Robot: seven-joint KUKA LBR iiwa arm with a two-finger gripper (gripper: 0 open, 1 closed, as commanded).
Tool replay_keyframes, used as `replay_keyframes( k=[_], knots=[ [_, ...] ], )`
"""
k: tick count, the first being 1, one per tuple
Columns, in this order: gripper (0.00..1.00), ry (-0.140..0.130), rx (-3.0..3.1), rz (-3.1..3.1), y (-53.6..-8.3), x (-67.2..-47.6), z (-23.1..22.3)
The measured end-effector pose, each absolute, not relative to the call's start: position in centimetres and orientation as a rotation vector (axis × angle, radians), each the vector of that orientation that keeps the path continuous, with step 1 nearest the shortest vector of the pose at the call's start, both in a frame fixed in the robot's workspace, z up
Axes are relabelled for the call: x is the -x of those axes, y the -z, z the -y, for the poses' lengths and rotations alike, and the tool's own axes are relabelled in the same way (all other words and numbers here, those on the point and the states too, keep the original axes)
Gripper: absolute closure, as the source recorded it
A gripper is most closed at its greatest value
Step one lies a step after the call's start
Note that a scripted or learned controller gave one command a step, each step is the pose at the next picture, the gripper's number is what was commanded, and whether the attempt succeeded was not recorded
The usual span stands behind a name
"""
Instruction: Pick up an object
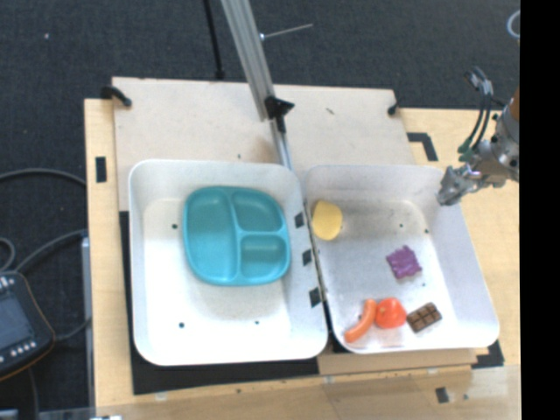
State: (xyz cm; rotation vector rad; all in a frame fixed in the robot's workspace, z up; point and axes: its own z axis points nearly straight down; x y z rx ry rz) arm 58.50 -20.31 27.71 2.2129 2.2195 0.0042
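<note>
Two white bins [157, 234] on your wooden bench.
Your gripper [455, 185] hangs over the right bin's far-right rim; its grip state you cannot tell.

A pale wooden worktop [105, 234] fills the middle of the frame, with a lighter board [201, 121] across its upper part. Two shallow white bins sit directly on it, touching side by side: the left bin [149, 261] at centre left, the right bin [464, 261] at centre right.
</note>
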Motion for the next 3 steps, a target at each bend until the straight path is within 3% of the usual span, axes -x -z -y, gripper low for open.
replay_keyframes(
  k=[3],
  knots=[
    [1.0, -0.001, -2.214, -2.232, -28.5, -59.3, 3.9]
  ],
)
